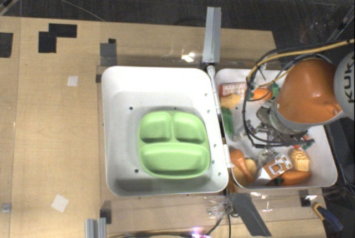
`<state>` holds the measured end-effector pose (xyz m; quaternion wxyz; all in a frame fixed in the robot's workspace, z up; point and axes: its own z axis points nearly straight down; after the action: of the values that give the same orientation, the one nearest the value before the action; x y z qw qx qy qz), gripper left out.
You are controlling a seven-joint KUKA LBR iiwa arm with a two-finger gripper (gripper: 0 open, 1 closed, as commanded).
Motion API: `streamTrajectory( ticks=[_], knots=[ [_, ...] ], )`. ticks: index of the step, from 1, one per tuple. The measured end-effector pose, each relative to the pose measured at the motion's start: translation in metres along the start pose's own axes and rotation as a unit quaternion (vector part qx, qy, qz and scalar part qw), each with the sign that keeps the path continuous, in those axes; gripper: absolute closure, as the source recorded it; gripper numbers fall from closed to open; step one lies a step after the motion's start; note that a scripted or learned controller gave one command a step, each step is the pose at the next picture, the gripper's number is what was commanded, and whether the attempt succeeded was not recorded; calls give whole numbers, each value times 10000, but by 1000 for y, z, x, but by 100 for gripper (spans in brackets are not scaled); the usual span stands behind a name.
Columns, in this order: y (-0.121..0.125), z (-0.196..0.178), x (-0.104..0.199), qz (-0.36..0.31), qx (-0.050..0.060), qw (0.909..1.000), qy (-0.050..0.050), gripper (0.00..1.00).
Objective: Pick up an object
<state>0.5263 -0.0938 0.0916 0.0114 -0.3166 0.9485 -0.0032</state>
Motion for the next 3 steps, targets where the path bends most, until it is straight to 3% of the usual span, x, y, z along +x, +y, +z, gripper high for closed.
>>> streamTrajectory(
  ticks=[1, 2, 3],
  knots=[
    [2, 0, -10, -1555, 12, 9878, 7, 0],
    [-68, 5, -82, -2269, -22, 9739, 15, 0],
    [-68, -11, -87, -2250, 6, 9744, -38, 100]
  ],
)
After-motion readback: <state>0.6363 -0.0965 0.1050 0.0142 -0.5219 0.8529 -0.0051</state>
